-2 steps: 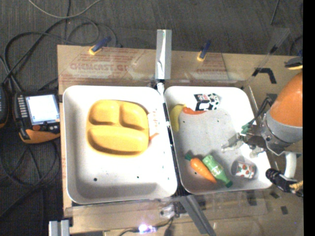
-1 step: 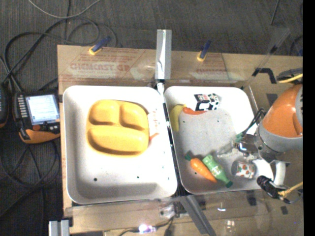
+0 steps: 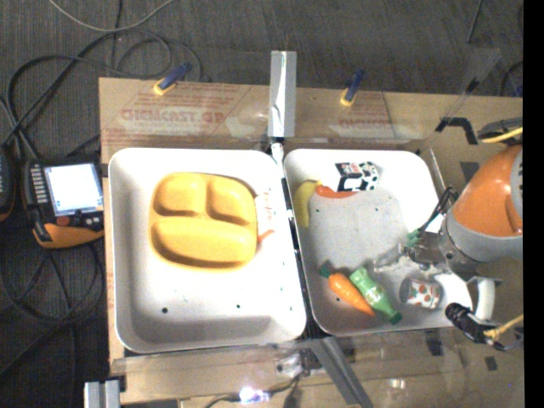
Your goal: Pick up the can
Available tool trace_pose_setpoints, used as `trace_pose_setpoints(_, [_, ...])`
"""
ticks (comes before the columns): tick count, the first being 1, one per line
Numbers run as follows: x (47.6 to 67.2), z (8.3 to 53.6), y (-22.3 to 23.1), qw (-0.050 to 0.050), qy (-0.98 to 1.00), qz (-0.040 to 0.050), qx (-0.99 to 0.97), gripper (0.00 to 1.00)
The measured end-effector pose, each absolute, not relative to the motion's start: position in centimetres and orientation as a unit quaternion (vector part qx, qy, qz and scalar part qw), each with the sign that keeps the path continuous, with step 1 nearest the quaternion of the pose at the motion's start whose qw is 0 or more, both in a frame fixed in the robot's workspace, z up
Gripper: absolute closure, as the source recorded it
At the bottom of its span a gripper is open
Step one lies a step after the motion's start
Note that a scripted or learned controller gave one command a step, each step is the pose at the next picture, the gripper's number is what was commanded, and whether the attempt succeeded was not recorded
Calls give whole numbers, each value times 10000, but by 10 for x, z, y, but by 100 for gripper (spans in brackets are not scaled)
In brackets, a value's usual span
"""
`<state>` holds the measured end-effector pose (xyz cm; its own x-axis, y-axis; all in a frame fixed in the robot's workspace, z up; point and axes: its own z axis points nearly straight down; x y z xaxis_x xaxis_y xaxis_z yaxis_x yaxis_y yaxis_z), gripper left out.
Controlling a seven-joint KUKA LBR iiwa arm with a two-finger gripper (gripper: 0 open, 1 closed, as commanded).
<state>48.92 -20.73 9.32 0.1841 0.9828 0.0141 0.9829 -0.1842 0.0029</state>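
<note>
Toward five o'clock in the right bin, the can lies on its side, white with red markings, close to the bin's right wall. At its eleven o'clock, just beside it, the gripper hangs low over the bin floor; whether it is apart or together cannot be told, and nothing can be made out held in it. At the can's nine o'clock lies a green bottle, tilted, with an orange carrot touching its left side. Further out, at the bin's twelve o'clock, a black-and-white carton sits near the far wall, and at its eleven o'clock a yellow banana lies with a red-orange piece against it. The arm, grey with its orange band, enters from three o'clock. At nine o'clock of all this, the left bin holds a yellow divided tray. Both bins rest on the surface.
</note>
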Motion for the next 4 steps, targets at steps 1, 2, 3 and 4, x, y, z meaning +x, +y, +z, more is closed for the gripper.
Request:
trace_pose_setpoints(1, [490,100,-211,-36,-6382,-45,-7699,100])
trace_pose_setpoints(2, [490,100,-208,-13,-6395,-51,-7688,0])
trace_pose_setpoints(3, [489,93,-211,20,-7091,-57,-7050,0])
trace_pose_setpoints(4, [491,93,-212,35,-7007,-87,-7134,0])
